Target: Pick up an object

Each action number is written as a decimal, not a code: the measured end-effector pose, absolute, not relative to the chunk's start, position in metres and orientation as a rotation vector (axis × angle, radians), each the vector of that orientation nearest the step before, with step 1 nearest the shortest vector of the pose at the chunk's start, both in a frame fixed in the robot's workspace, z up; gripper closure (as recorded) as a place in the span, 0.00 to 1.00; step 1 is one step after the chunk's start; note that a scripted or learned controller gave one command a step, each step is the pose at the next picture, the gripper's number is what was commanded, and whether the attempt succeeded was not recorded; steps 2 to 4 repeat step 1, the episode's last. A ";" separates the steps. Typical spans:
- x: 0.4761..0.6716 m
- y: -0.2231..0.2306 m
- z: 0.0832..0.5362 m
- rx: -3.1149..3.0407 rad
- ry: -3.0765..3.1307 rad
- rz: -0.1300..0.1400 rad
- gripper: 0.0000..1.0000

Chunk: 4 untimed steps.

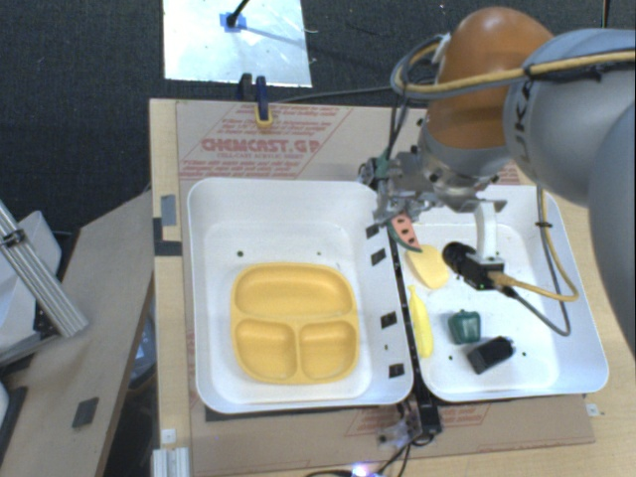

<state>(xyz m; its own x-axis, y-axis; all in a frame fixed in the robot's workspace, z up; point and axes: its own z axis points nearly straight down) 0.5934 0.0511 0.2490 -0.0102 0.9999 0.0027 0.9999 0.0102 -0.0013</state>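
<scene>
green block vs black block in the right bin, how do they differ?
Colour: the small dark green block against the small black block. Shape: the green block looks squat and near-square, the black block longer. Place: the green block lies farther from the bin's near rim, the black block nearer. Both lie loose on the right white bin's floor.

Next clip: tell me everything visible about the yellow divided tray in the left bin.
The yellow divided plastic tray is a rounded rectangle with a matte look and three compartments: one wide section across its far side and two smaller ones along the near side. It lies flat and upright on the floor of the left white bin, roughly centred and nearer the front wall. Nothing sits in it or touches it.
</scene>
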 end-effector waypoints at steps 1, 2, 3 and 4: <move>0.568 0.098 0.232 -2.209 -2.229 0.001 1.00; 0.568 0.098 0.232 -2.209 -2.229 0.001 1.00; 0.568 0.098 0.232 -2.209 -2.229 0.001 1.00; 0.568 0.098 0.232 -2.209 -2.229 0.001 1.00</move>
